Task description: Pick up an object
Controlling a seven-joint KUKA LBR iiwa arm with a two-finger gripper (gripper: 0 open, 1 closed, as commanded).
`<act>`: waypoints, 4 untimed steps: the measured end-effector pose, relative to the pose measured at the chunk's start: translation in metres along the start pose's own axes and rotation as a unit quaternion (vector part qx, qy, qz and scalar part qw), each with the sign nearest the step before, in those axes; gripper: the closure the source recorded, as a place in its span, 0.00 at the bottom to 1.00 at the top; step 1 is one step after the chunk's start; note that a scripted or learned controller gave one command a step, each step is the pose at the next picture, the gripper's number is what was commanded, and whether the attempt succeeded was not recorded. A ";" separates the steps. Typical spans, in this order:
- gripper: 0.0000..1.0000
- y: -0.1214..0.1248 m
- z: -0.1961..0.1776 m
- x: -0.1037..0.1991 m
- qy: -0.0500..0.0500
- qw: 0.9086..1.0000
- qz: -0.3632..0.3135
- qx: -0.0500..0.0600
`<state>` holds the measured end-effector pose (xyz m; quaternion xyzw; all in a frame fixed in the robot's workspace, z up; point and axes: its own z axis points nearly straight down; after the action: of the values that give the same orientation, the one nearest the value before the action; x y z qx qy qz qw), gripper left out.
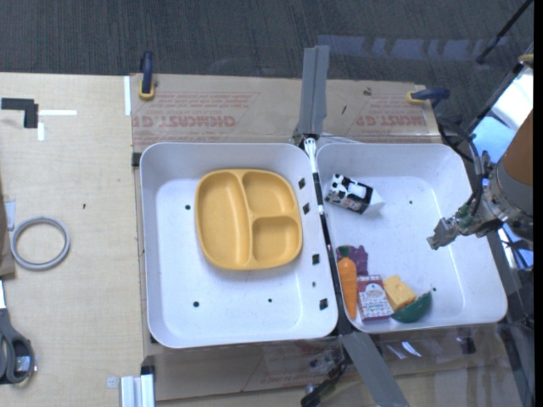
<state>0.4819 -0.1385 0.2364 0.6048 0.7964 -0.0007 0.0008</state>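
Orange carrot (pixel 347 285) w/ green top, right bin (pixel 424 172) front-left, tool (pixel 443 236) apart

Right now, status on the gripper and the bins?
Gripper over the right bin, nothing between its fingers. Carrot, cheese wedge and small carton bunched at the near edge; toy cow apart. Path clear.

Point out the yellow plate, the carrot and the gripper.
Yellow plate (pixel 222 227): camera view, its large compartment.
Carrot (pixel 347 285): camera view, mid-body.
Gripper (pixel 443 234): camera view, between its fingertips.
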 end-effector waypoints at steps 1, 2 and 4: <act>0.00 0.004 0.068 0.006 0.001 0.976 0.217 0.002; 0.00 -0.008 0.027 -0.017 0.000 0.992 -0.129 0.000; 0.00 0.066 0.145 -0.024 0.001 0.990 0.139 0.001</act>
<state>0.5521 -0.1446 0.0911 0.7097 0.7045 -0.0011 -0.0004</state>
